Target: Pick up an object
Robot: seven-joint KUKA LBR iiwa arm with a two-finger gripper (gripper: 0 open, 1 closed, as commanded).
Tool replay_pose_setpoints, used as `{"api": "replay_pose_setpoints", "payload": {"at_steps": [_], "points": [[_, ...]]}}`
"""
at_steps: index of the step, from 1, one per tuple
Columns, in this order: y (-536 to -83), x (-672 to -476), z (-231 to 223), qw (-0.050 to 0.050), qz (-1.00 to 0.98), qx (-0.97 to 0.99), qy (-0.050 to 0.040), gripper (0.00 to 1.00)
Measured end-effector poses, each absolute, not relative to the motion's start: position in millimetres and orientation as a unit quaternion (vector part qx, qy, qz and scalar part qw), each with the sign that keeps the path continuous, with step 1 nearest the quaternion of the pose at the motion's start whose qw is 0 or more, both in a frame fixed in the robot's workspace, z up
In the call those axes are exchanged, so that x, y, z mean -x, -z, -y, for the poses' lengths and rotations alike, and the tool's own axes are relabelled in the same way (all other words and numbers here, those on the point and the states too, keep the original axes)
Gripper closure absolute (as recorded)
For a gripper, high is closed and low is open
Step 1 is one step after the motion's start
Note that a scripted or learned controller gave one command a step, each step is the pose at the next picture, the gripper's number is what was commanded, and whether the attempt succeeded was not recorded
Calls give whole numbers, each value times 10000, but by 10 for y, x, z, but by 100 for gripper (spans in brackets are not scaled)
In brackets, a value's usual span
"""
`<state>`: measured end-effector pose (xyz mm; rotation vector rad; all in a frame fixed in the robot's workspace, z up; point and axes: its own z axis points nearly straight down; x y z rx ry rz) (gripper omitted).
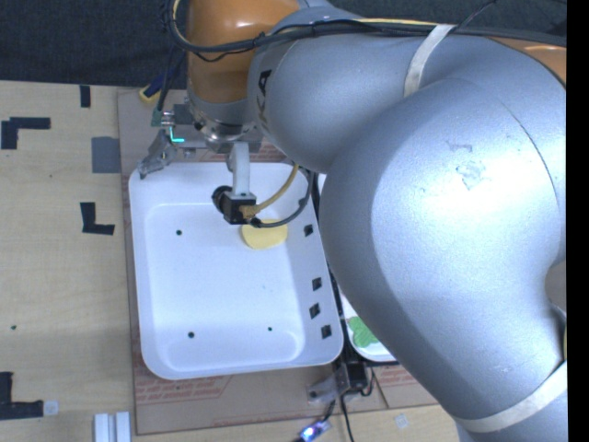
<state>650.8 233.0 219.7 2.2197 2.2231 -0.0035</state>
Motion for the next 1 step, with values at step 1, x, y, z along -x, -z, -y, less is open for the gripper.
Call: {"api": "replay_pose_setpoints", "payload": {"at_steps": [1], "points": [[-1516,-5205,-2339,-45,-7085,-7057,73,0]]}}
